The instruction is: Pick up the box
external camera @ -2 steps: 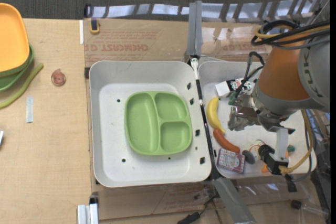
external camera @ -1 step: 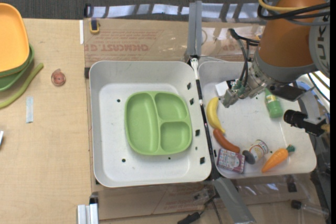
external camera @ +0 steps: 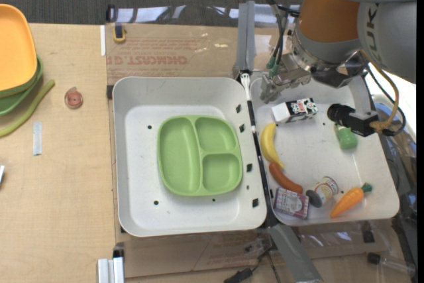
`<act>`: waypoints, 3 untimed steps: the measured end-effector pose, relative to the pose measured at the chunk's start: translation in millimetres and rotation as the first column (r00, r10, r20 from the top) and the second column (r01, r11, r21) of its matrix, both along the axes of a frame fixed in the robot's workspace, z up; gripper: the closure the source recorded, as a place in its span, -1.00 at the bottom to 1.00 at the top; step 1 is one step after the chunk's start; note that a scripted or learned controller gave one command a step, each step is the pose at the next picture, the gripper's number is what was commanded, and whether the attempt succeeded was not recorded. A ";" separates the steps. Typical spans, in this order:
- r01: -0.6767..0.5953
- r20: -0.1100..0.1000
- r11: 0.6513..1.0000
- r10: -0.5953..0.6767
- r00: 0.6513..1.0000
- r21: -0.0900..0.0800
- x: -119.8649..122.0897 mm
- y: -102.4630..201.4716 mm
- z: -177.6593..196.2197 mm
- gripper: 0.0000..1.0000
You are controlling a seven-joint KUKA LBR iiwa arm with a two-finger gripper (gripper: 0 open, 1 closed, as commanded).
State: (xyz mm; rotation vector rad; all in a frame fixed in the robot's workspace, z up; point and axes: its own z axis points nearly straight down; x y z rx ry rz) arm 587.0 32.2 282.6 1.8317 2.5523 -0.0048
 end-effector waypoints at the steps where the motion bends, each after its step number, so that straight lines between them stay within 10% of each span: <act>1: 0.174 -0.001 0.985 -0.174 0.985 0.000 44.9 2.3 -84.1 1.00; 2: -0.160 0.002 0.987 0.160 0.987 0.000 63.7 -50.1 -91.3 1.00; 3: -0.139 0.001 0.990 0.139 0.990 0.001 -22.9 -98.3 -91.3 1.00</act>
